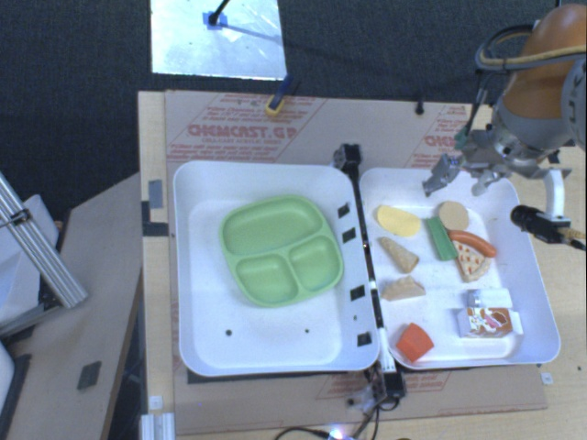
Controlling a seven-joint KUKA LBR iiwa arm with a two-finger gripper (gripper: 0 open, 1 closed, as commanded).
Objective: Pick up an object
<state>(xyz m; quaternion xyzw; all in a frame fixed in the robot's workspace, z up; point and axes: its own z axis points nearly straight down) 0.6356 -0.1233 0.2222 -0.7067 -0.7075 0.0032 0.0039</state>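
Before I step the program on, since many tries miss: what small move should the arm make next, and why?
Probably a short descent toward the round tan piece. The gripper hovers over the far end of the right bin, jaws apart with nothing between them, and that piece lies nearest below. The green stick touches it, so a slight miss could nudge both.

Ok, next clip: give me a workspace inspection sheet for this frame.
Surface: two white bins side by side on a board.
Job's things: right bin holds yellow piece, round biscuit, green strip, pizza slice, two wedges, red block, packet.
Clutter: green tray in left bin.
Gripper: gripper open above right bin's far edge, holding nothing.
Cables: hose on the arm.
Surroundings: dark floor, metal sheet.
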